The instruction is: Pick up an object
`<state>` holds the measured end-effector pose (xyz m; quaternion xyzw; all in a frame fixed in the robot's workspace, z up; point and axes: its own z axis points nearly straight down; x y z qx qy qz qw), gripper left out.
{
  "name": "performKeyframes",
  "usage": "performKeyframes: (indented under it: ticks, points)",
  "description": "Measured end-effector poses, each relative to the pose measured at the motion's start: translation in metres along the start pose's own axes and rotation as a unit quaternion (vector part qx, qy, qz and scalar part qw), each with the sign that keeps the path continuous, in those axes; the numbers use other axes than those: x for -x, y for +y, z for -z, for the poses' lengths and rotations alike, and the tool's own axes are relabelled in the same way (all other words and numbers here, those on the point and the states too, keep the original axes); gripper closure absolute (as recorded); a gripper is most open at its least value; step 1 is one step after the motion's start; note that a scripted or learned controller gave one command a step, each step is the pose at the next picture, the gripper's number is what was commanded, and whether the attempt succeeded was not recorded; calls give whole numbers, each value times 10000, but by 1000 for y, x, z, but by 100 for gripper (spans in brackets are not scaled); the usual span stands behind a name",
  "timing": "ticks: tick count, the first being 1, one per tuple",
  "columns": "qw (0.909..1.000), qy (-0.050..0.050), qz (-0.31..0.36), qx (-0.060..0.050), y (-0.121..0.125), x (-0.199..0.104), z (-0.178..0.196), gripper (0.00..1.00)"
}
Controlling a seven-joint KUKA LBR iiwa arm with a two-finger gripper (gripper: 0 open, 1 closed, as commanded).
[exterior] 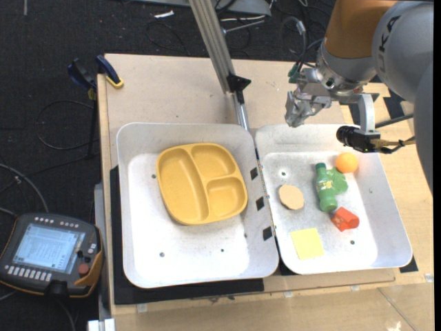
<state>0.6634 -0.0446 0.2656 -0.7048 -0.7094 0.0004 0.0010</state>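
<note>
**Operator:** Camera view reference: state the gripper condition and the positions of the candidate objects.

**Technician:** The gripper [301,113] hangs above the far rim of the right bin [386,254], at roughly 11 o'clock from that bin's centre. Whether its fingers are spread or pressed together cannot be told from this angle; nothing shows between them. Candidates lie on the bin floor: a green bottle [326,187] at centre, an orange ball [346,162] just beside it at 1 o'clock, a red block [344,218] at 5 o'clock, a tan disc [291,197] at 9 o'clock, and a yellow square [306,243] at 7 o'clock. The left bin [138,205] bears a yellow divided tray [201,183].

**Operator:** Recommended procedure?

**Technician:** Select a single target. My judgement favours the tan disc: it stands apart from its neighbours. Centre the gripper over it, descend vertically, then close.

**Operator:** Handling characteristics?

**Technician:** The ball is round and smooth, so it will likely roll. The bottle looks like glossy moulded plastic, lying on its side. The yellow square appears flat and thin, so probably difficult to pinch. The red block is small and angular.
</note>
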Motion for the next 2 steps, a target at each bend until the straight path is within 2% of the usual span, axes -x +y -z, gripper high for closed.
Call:
performKeyframes:
  ticks: [1, 2]
  points:
    - [10000, 0, 4, 7, 3, -45, -3, 100]
    - [10000, 3, 10, 12, 2, -102, -3, 100]
